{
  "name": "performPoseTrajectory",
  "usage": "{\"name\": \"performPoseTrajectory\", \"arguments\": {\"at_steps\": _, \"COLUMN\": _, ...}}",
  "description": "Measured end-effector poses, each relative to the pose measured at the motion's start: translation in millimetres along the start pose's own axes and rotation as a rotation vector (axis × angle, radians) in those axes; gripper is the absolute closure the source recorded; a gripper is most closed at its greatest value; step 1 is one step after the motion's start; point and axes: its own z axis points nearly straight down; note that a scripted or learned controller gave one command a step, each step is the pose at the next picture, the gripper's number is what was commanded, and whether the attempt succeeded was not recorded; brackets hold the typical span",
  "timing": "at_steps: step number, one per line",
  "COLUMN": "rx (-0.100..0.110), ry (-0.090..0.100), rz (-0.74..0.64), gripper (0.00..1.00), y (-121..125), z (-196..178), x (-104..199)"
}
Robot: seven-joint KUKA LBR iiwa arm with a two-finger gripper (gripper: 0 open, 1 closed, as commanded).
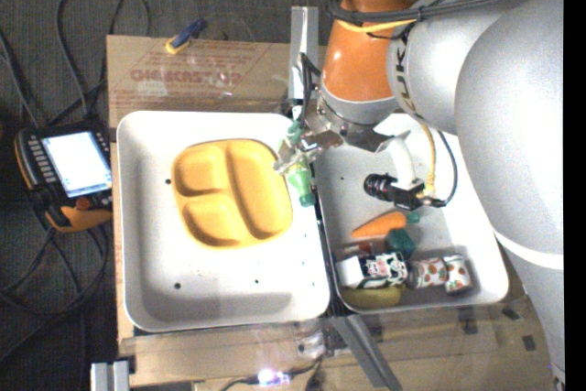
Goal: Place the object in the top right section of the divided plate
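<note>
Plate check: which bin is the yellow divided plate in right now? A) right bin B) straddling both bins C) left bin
C: the plate lies wholly inside the left bin, while the carrot and other items sit in the right bin.

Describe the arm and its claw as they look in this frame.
The arm is bulky, with smooth rounded light-grey shells and a glossy orange band above the wrist. Part of a dark letter shows on the grey shell beside the band. A thin pale cable loops below the wrist to a small black cylindrical fitting. The claw is small, metallic, with greenish parts.
</note>
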Motion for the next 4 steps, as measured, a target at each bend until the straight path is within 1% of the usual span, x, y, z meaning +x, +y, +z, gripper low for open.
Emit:
{"name": "performPoseTrajectory", "arguments": {"at_steps": 1, "rx": -0.002, "ry": 0.001, "rz": -0.020, "gripper": 1.00, "y": 25, "z": -89, "x": -6}}
{"name": "performPoseTrajectory", "arguments": {"at_steps": 2, "rx": -0.001, "ry": 0.001, "rz": -0.247, "gripper": 1.00, "y": 85, "z": -2, "x": 52}}
{"name": "performPoseTrajectory", "arguments": {"at_steps": 3, "rx": -0.003, "ry": -0.001, "rz": -0.368, "gripper": 1.00, "y": 106, "z": -73, "x": 111}}
{"name": "performPoseTrajectory", "arguments": {"at_steps": 4, "rx": -0.003, "ry": -0.002, "rz": -0.368, "gripper": 0.00, "y": 106, "z": -73, "x": 110}}
